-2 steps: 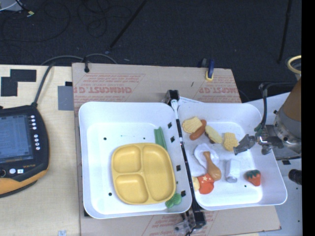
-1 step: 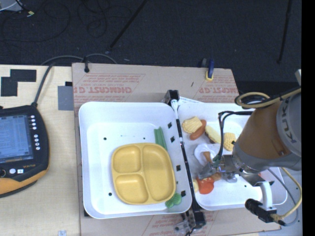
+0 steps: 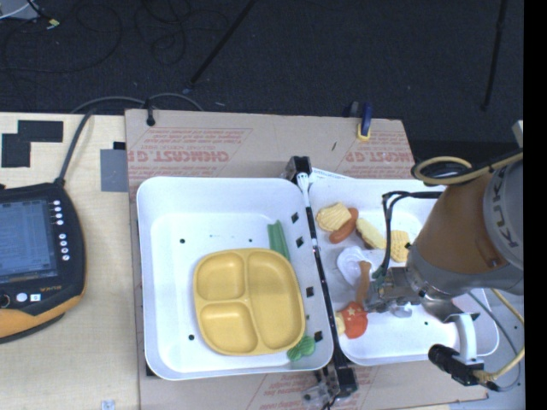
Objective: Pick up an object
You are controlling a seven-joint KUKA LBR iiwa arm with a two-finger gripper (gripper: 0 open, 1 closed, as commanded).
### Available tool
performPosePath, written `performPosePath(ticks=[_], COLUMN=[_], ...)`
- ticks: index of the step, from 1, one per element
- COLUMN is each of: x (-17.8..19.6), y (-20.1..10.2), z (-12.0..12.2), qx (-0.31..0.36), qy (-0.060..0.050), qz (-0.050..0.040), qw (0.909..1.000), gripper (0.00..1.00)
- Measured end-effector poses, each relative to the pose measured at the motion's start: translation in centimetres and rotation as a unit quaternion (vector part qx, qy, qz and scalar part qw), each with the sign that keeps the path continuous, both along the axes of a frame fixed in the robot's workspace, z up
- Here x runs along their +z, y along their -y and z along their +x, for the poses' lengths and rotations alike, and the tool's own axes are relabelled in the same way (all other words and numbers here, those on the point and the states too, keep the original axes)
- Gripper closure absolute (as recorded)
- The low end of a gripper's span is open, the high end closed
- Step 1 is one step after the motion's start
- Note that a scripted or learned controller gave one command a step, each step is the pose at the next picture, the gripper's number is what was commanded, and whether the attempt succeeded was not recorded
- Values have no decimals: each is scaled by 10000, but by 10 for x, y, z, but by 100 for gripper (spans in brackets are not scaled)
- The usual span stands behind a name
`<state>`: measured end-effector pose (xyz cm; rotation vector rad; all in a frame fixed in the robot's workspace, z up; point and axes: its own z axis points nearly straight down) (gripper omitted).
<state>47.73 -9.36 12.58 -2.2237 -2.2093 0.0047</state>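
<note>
The right bin point(image 3: 402, 357) holds several toy foods. A yellow bun point(image 3: 332, 218) and a red sausage point(image 3: 344, 230) lie at its back left, with a pale yellow piece point(image 3: 371, 232) and a corn cob point(image 3: 398, 246) beside them. A white piece point(image 3: 351, 266) lies in the middle and a brown stick point(image 3: 364, 280) leans near it. A red tomato point(image 3: 354, 321) sits at the front left. My gripper point(image 3: 382, 297) is low in this bin, just right of the brown stick and the tomato. The wrist above it hides its fingers.
The left bin point(image 3: 162, 229) holds a yellow divided plate point(image 3: 248, 301), a green stick point(image 3: 278, 237) at the plate's back right and a green leaf piece point(image 3: 301, 347) at its front right. A black divider point(image 3: 314, 272) separates the bins. A teach pendant point(image 3: 34, 254) lies far left.
</note>
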Motion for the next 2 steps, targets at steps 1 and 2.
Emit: performPosePath(ticks=[1, 2], x=[84, 215], y=[-79, -123], z=[40, -1], qx=[78, 67], qy=[68, 85], qz=[-1, 8], qw=[9999, 9999], gripper=[100, 100])
